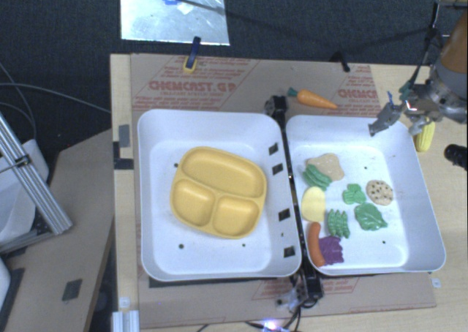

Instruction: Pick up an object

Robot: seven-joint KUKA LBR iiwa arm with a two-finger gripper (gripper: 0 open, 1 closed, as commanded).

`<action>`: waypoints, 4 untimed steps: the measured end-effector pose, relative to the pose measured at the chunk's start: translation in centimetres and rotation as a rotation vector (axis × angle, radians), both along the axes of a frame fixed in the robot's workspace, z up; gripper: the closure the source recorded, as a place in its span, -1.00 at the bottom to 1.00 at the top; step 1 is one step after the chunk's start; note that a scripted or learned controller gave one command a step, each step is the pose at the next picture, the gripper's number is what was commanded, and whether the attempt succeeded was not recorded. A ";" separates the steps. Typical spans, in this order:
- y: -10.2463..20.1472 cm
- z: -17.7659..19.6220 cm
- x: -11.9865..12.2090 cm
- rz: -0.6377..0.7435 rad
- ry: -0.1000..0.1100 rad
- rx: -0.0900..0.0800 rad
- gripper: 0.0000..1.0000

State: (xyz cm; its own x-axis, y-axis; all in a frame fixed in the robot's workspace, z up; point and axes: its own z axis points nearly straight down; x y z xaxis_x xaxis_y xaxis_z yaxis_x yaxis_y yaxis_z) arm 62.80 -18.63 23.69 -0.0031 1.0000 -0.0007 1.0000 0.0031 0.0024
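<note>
Gaping empty, the fingers (pixel 380 123) hang well apart from the cookie (pixel 379 191).

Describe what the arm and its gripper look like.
The arm is grey, with an orange band above the wrist. The gripper is small and made of silvery-grey metal. A thin dark cable runs up alongside the arm.

We see the arm (pixel 457 67) cut off by the right edge. A yellow thing (pixel 425 137) at the far rim of the right bin (pixel 391 239) is partly hidden by the wrist (pixel 440 98) and too blurred to name. Green pods (pixel 317 176) cover part of a beige piece (pixel 328 164); a purple piece (pixel 331 250) overlaps an orange stick (pixel 314 238).
</note>
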 end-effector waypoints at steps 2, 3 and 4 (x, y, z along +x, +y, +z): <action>8.8 -13.5 4.2 0.009 0.001 0.005 -1.00; 7.5 -15.2 4.1 -0.002 0.001 0.000 -1.00; 1.4 -15.1 4.1 -0.006 -0.002 -0.003 -1.00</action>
State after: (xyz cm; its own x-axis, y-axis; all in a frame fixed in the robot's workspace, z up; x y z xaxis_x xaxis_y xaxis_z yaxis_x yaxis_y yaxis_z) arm 66.88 -17.27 8.61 0.0026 1.0000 -0.0040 1.0000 -0.0026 0.0045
